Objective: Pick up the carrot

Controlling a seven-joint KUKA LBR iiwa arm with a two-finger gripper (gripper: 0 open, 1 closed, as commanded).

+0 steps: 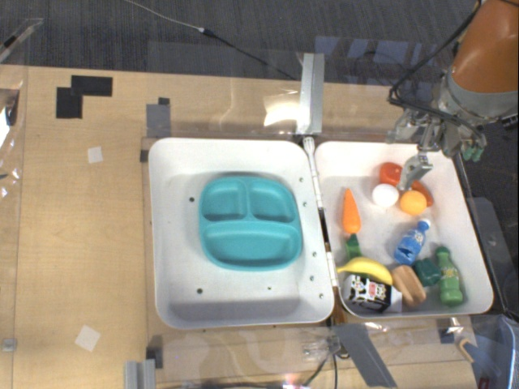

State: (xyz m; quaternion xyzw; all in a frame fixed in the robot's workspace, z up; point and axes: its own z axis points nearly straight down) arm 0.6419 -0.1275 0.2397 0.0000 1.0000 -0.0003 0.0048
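Wooden bench point(73, 241) carries two white bins; at the near end of the right bin point(478, 298) lie a banana point(365, 267) and bottles; further back the carrot point(350, 211) rests untouched by the left wall; beyond it the gripper point(417, 171) hangs near the orange ball point(413, 203), holding nothing; whether it is open I cannot tell; the pick is not yet done.

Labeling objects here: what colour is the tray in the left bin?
Teal; the tray shows clearly in the camera view.
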